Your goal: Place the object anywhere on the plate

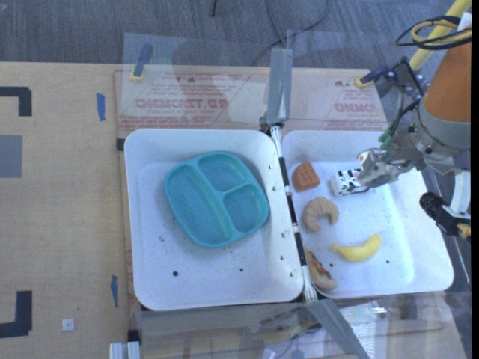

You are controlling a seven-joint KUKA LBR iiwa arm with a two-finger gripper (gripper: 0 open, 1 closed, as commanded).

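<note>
My hand (358, 179) hangs low in the right bin (419, 275), at about two o'clock from its middle, reaching in from three o'clock with the wrist tilted toward the black-and-white toy (344, 179). Whether I am grasping that toy I cannot tell; it lies touching or just beside my tip. The teal plate (217, 199) waits in the left bin (150, 275), well apart at nine o'clock, across the ridge where the bins meet. The risk as I judge it: a shallow hold on so small a toy could slip on the lift or the crossing, dropping it short of the plate. The waffle piece (304, 176), croissant (320, 213) and banana (358, 248) sit near enough to be nudged.
</note>
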